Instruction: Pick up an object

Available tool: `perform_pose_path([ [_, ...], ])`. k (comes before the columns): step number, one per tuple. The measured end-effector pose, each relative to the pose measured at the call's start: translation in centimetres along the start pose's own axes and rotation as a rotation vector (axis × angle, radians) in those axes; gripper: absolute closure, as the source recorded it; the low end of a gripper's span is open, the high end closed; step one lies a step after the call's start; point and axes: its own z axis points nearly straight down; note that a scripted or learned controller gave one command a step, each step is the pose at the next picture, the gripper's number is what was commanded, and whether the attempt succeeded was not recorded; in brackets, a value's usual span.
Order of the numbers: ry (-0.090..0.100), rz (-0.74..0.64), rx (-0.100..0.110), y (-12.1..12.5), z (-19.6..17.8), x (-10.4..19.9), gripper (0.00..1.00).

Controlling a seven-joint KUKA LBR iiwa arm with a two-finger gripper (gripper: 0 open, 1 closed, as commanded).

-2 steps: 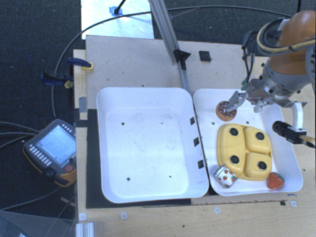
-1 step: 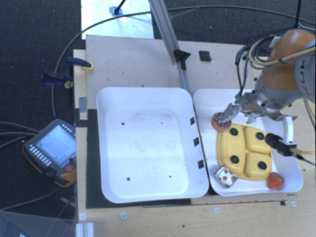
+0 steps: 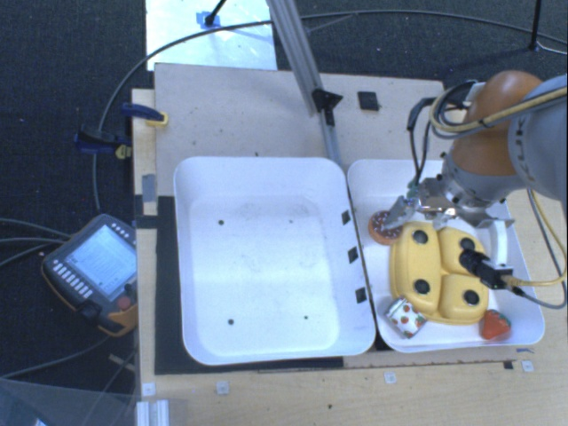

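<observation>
Closest to me, along the near rim of the right bin (image 3: 383, 183), sits a small white cube with red marks (image 3: 404, 318), and off in that bin's near right corner lies a little red-orange lump (image 3: 494, 326). Between them and filling much of the bin's floor is a big yellow moulded piece (image 3: 433, 282) with rounded sections and black spots on top; the cube sits just beside its near left corner. Past the yellow piece, against the bin's left wall, lies a round brown ring with a pinkish face (image 3: 383, 227), rather like a doughnut, close to the yellow piece's far left edge. The gripper (image 3: 399, 213) hangs low at the far side of this bin, its tip slanting down toward the ring and ending just beside it; from where I stand I cannot tell whether it is open or closed, and I see nothing held in it. The grey arm (image 3: 537, 140) comes in from the right, with its orange band (image 3: 493, 122) bulging above the wrist. The left bin (image 3: 266, 256) lies alongside, touching the right one, with a few small dark dots on its white floor. Both rest on a pale bench (image 3: 240, 105). On the dark floor to the left lies a handheld controller with a lit screen (image 3: 89, 269), and blue clamps (image 3: 102, 140) grip the bench's far left edge.
</observation>
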Motion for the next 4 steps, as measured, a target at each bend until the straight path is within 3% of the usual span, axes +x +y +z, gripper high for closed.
perform_pose_path([
  [1, -0.012, -0.001, -0.023, 0.7, 4.6, 0.4, 0.0],
  [2, -0.01, -0.002, -0.034, 1.1, 3.1, 0.5, 1.0],
  [3, 0.0, -0.003, -0.006, 1.7, -3.2, 0.3, 1.0],
  [4, -0.001, -0.004, -0.009, 2.1, -9.5, 0.8, 1.0],
])
